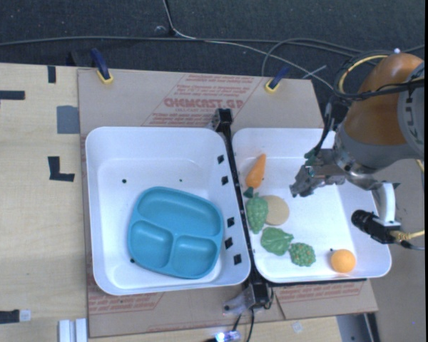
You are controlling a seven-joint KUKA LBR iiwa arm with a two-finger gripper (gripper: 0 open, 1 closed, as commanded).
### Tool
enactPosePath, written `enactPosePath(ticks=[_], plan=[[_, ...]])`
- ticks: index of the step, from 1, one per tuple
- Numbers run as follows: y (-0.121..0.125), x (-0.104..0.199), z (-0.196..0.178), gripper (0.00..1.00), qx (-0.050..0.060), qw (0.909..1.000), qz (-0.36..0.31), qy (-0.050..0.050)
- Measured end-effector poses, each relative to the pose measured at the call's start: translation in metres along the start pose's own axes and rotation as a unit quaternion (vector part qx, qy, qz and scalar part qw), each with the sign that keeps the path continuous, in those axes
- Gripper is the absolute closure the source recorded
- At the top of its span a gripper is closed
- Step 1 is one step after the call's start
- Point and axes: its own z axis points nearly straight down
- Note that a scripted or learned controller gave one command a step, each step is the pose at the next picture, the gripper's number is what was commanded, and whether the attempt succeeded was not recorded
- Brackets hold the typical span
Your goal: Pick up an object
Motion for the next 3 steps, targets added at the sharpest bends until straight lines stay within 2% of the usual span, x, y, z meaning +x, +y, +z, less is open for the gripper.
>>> enactPosePath(ticks=[2,3], plan=[[0.021,0.098,0.009,1.0,0.0,1.0,0.0,0.0],[0.031,0.161,0.005,1.0,0.0,1.0,-0.001,0.0]])
